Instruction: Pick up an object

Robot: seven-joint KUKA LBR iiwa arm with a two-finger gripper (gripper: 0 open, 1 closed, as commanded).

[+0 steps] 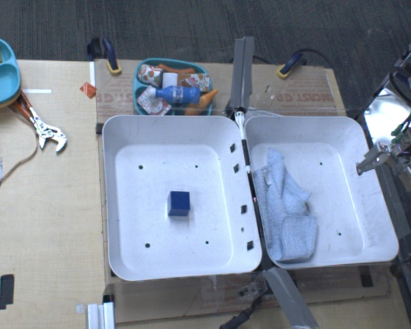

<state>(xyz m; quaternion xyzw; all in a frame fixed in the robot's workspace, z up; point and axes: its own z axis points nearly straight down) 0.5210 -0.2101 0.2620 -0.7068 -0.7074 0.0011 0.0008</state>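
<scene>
Blue and hard-edged, a small cube is sitting on the smooth white floor of the left bin, a little below the middle and well apart from every wall. The bin is shallow, with rounded corners and a few dark dots across its base. Beside it, the right bin is holding a pale blue-grey cloth, soft and rumpled, lying in folds along the wall nearest the divider.

At the right rim of the right bin, thin metal parts that may be the hand are reaching in, poised over the rim; they are too small and glare-lit to tell whether the hand is spread or pressed together, and nothing can be seen between them.

Beyond the bins, a teal bowl on the pale wooden tabletop is carrying a jumble of small packages. A shiny wrench is lying to the left.
</scene>
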